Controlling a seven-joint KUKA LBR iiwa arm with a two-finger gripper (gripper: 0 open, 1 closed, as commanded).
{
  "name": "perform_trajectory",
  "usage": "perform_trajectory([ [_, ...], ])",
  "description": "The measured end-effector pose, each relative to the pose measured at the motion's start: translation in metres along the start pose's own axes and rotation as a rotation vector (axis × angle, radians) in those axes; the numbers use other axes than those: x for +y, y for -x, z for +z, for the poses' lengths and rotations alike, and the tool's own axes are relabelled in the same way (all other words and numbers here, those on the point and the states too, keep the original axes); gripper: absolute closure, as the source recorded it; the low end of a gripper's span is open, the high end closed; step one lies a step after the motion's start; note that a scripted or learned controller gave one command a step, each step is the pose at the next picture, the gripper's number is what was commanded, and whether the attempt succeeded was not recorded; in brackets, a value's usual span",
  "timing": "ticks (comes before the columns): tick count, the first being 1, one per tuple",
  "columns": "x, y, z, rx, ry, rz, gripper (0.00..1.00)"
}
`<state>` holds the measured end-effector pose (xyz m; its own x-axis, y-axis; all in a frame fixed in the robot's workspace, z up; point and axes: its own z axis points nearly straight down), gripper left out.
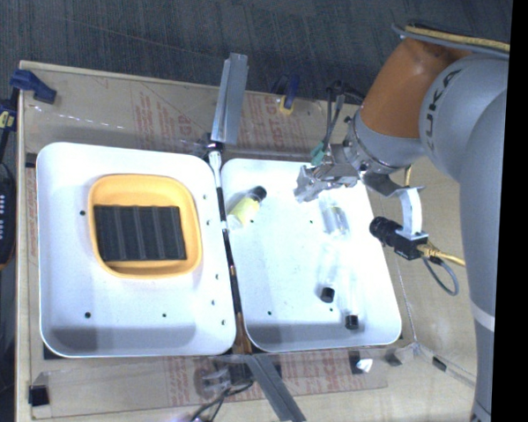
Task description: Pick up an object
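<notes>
the arm [464, 101] is bulky and rounded, grey-silver, with a broad orange band [407, 85] above the wrist and dark lettering on its casing. thin dark cables [335, 112] run near the metallic gripper [323, 184].

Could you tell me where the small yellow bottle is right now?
The yellow bottle lies in the right bin, at its upper-left corner beside the divider, left of the tool.

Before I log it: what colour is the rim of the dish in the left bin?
Yellow-orange rim, camera view.
</notes>
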<state>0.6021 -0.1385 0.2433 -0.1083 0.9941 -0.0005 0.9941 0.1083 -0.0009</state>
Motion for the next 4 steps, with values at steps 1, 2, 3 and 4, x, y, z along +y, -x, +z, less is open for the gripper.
perform_trajectory([
  [1,0.006,0.073,-0.032,0.0,0.001,0.029,1.0],
  [2,0.043,0.077,-0.022,0.0,-0.001,0.042,1.0],
  [3,0.046,0.077,0.017,0.002,-0.004,0.187,1.0],
  [4,0.046,0.077,0.017,0.002,-0.004,0.186,0.0],
])
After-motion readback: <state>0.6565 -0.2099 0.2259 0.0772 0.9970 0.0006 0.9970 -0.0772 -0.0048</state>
